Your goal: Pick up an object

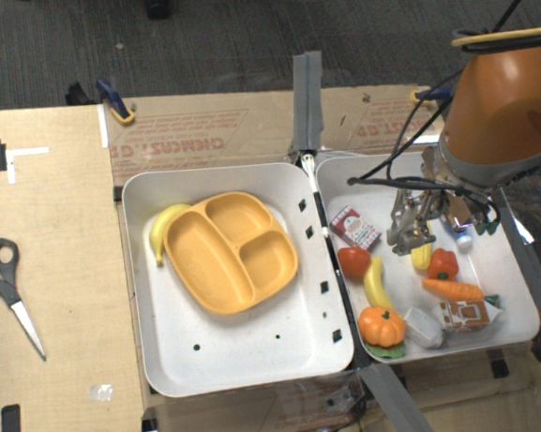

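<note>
My gripper (412,236) hangs over the middle of the right bin (515,325), under the orange wrist band. Its metal fingers point down just above a small yellow piece (421,257) and beside a red pepper (442,265). Nothing shows between the fingers. Around it in the right bin lie a red-and-white packet (353,227), a tomato (354,262), a banana (376,283), a carrot (454,289), a small pumpkin (382,325), a clear wrapped item (423,327) and a small carton (464,315).
The left bin (161,361) holds a yellow divided plate (231,251) with a banana (163,229) tucked behind its left rim. Scissors (12,289) lie on the bench at far left. Cables run from the arm across the right bin's back edge.
</note>
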Controlling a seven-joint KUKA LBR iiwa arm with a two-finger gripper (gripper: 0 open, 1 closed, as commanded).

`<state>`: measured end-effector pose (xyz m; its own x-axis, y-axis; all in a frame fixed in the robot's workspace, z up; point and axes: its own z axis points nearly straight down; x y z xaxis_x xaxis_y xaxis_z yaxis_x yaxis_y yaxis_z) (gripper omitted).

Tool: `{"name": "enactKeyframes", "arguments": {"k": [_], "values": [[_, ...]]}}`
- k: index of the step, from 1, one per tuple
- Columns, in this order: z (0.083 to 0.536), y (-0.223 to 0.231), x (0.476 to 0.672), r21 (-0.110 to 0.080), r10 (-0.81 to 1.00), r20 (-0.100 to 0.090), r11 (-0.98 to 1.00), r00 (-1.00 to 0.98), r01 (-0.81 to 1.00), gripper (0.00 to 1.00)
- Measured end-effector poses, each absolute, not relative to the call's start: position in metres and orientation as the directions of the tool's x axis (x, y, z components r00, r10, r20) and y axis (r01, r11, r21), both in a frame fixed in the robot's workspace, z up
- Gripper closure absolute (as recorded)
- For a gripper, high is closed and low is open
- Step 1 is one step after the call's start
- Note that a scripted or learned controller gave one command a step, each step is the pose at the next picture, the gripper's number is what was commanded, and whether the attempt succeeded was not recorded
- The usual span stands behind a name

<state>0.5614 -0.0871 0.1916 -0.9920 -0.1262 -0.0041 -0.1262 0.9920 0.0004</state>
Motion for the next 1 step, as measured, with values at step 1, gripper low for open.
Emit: {"name": "enactKeyframes", "arguments": {"k": [1], "values": [[0.1013,-0.0999,0.6261,-0.001,-0.04,-0.016,0.999,-0.999,-0.04,1.0]]}}
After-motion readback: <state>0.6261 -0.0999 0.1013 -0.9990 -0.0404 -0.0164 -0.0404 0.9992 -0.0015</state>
